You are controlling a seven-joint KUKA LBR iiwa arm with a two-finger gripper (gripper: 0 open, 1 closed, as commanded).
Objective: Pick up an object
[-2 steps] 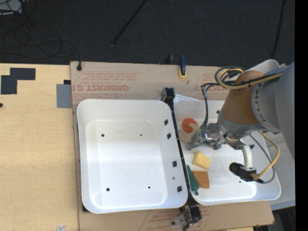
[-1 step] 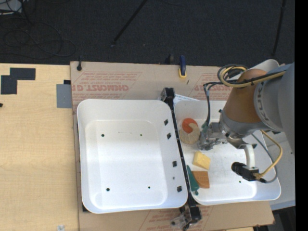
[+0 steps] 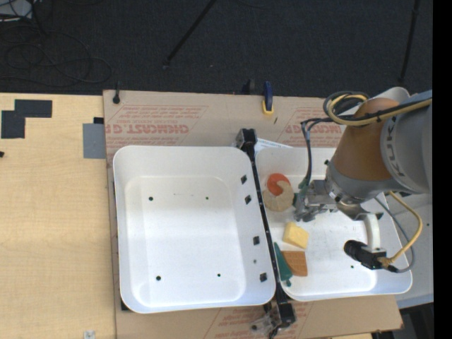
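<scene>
My gripper (image 3: 305,210) hangs low over the right bin (image 3: 339,288), near its middle left. Just left of it lies a round beige and orange-red object (image 3: 277,191). A yellow wedge (image 3: 296,236) lies just below the gripper, apart from it. Further toward the front sit a brown-orange block (image 3: 295,263) and a green piece (image 3: 282,263) against the bin's left wall. Nothing shows between the fingers, and their spread is hard to make out.
The left bin (image 3: 141,189) is separated from the right one by a black divider rail (image 3: 256,210). The arm's bulk covers the right bin's upper right part. A blue and yellow clamp (image 3: 268,98) stands at the board's back edge.
</scene>
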